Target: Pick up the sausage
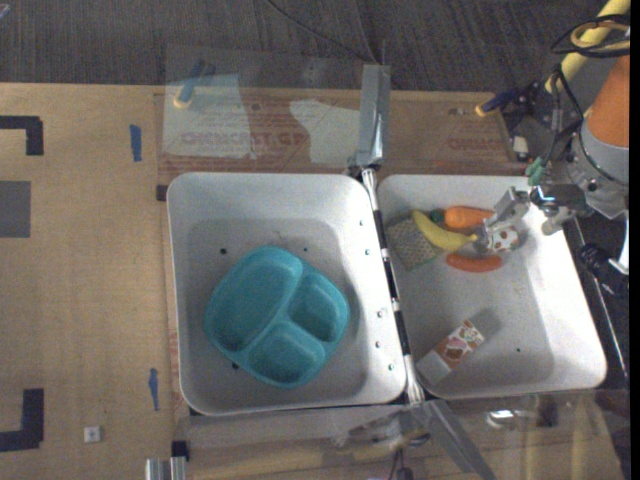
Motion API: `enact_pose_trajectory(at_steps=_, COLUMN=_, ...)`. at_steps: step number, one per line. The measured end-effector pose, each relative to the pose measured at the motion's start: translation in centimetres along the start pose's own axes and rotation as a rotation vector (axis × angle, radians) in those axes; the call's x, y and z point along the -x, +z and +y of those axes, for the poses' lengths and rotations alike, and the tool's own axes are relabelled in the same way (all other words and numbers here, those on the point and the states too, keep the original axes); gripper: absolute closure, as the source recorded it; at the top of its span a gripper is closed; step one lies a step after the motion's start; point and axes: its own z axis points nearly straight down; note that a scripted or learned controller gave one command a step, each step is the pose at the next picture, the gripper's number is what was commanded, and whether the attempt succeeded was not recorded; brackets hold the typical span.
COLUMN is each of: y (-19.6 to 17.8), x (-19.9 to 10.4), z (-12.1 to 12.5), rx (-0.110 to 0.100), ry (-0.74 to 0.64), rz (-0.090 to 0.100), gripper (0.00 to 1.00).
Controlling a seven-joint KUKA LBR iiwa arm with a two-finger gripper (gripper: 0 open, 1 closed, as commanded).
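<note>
Sausage (pixel 474 262) lies in the right bin (pixel 560 338), upper part, just below the banana (pixel 442 232) and carrot (pixel 468 216). Gripper (pixel 497 234) sits low right at the sausage, placed for a grasp; whether it is clenched or released, cannot tell. Blue plate (pixel 277 314) occupies the left bin (pixel 200 218)

The gripper (pixel 503 230) is covering part of the sausage (pixel 474 262), and its fingers are blurring together. The arm (pixel 608 138) is running off the right edge. The carton (pixel 458 345) print is reading too small.
</note>
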Motion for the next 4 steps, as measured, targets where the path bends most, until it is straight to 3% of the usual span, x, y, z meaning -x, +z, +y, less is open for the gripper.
enact_pose_trajectory(at_steps=1, y=-1.1, x=0.1, z=0.1, rx=0.003, ry=0.002, rz=-0.001, gripper=1.00)
enact_pose_trajectory(at_steps=2, y=-1.0, x=0.2, z=0.0, rx=0.003, ry=0.003, rz=-0.001, gripper=0.00)
enact_pose_trajectory(at_steps=3, y=16.8, x=0.5, z=-1.3, rx=0.004, ry=0.084, rz=-0.001, gripper=0.00)
enact_pose_trajectory(at_steps=4, y=16.9, x=2.8, z=3.1, rx=0.007, ry=0.017, rz=-0.001, gripper=0.00)
